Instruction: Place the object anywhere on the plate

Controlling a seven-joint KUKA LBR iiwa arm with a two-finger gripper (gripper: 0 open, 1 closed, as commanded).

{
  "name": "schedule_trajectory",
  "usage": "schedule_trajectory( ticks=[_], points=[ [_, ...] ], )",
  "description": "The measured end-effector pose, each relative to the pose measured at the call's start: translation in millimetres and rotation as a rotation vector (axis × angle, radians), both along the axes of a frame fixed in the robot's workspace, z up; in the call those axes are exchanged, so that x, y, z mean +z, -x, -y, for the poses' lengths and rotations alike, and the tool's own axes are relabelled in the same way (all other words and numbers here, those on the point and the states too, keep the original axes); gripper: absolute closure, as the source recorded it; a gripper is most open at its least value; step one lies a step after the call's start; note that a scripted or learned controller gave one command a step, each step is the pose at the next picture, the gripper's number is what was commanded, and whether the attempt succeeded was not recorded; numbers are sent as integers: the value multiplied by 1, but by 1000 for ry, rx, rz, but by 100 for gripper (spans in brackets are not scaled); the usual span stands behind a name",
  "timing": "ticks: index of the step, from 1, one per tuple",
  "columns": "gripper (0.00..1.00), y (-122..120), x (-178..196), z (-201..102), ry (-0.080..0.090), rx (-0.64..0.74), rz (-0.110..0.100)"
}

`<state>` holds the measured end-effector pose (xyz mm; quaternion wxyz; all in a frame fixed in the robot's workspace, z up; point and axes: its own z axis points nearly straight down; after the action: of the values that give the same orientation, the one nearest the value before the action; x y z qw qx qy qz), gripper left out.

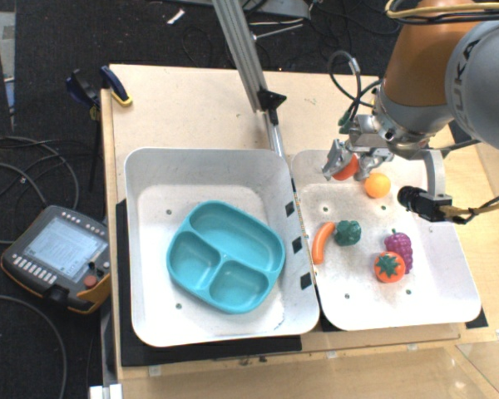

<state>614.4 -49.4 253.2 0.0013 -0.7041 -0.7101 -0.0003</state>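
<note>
you see the grey kuka arm with the orange band (437, 32) reaching in from the right, and on its grey shell the letters "ku" can be read at the right edge. its two-finger gripper (346, 166) is at the top left corner of the right shallow white bin (449, 298), above the bin floor. a small red-orange round object (345, 169) shows between the fingers, which are closed narrowly on it, so the gripper has hold of this object. just to the right of it, an orange round fruit toy (377, 185) lies in the same bin. lower in this bin you find a long orange carrot-like toy (322, 242), touching or almost touching a dark green broccoli-like toy (347, 233). near the right side, a purple grape bunch toy (398, 246) lies just above a red tomato-like toy with a green top (389, 268); the two touch. the turquoise plastic plate with three compartments (224, 256) lies in the left shallow white bin (150, 181), well apart from the gripper. at the left, on the dark floor, you see a grey and orange handheld control pendant with a screen (54, 256); the writing on the screen is too small to read.
</note>
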Motion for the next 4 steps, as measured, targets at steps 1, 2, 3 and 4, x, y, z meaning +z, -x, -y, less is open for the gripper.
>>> schedule_trajectory(
  ticks=[1, 2, 3, 4],
  points=[
    [100, 15, -2, -61, 0, 0, -1],
    [100, 29, -3, -118, 1, 1, -1],
    [100, 30, -6, -169, 1, 0, 1],
    [100, 33, -27, -183, 3, -5, -3]
  ],
)
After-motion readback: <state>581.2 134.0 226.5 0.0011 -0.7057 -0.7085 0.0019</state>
